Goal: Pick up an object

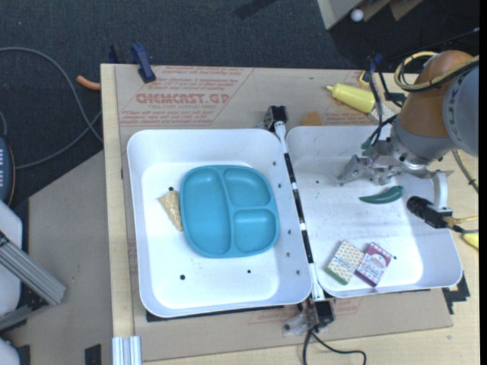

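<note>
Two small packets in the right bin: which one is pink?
The pink packet is the one farther from the blue plate; the other packet is checked yellow.

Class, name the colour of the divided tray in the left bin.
Divided tray: light blue, camera view.

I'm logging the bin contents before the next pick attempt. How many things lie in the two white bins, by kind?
Blue divided plate: 1
Tan sponge-like piece: 1
Dark green curved item: 1
Small printed packets: 2
Total: 5
</note>
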`<state>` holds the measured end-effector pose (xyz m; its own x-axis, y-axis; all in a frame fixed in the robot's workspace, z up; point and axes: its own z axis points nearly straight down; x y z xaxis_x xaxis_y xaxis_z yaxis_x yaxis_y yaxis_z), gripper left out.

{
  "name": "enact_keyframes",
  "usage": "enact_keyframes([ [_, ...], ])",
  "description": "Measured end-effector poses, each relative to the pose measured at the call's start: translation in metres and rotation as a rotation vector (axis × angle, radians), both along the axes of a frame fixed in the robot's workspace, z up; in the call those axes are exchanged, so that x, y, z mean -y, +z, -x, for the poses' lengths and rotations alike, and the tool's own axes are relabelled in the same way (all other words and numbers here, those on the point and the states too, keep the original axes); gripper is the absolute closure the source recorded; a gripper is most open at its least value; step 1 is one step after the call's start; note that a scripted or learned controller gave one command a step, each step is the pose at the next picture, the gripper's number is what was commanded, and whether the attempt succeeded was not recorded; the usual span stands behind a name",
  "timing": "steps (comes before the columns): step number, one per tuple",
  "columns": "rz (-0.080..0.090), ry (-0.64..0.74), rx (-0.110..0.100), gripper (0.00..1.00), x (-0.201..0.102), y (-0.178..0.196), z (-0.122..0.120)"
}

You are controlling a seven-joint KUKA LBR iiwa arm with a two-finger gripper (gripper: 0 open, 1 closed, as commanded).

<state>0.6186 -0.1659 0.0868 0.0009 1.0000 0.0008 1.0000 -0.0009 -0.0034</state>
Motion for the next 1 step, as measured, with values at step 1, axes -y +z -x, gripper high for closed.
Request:
enact_keyframes([
  [1,0.0,0.0,0.001,0.0,0.0106,0.0208,0.0246],
])
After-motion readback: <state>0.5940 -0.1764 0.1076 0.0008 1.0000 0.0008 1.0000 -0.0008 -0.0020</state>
